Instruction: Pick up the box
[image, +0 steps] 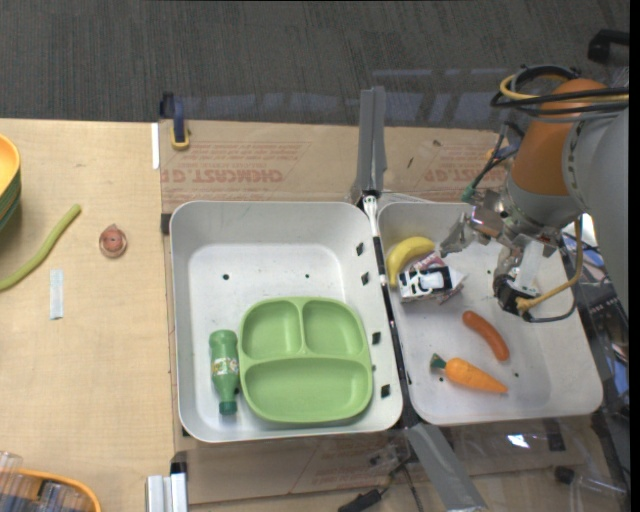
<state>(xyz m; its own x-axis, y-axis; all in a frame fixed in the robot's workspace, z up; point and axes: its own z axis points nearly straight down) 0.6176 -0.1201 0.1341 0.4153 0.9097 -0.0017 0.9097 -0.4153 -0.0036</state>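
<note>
Box (428, 281), a small white and black carton, lies tilted in the right bin (560, 400), near that bin's left wall and just below a yellow banana (408, 252) that it seems to touch. Right of the box, the hand (478, 232) hangs over the bin's upper part, close to the carton but apart from it, with nothing between its fingers that I can make out. Whether those fingers are spread or closed I cannot tell, since the wrist and cables clutter that spot. The grey arm (590, 160) with its orange band reaches in from the right.

Lower in the same bin lie an orange-red sausage-shaped piece (486, 334) and, below it, a carrot (473, 375) with a green top, each separate from the box.

The left bin (200, 240) holds a green divided plate (304, 358), and a green bottle (224, 370) lies just beside the plate's left edge.

On the desk (80, 390) to the left of the bins rest a long green bean-like strip (44, 247), a small pink round thing (113, 240) and a small pale stick (56, 295).
</note>
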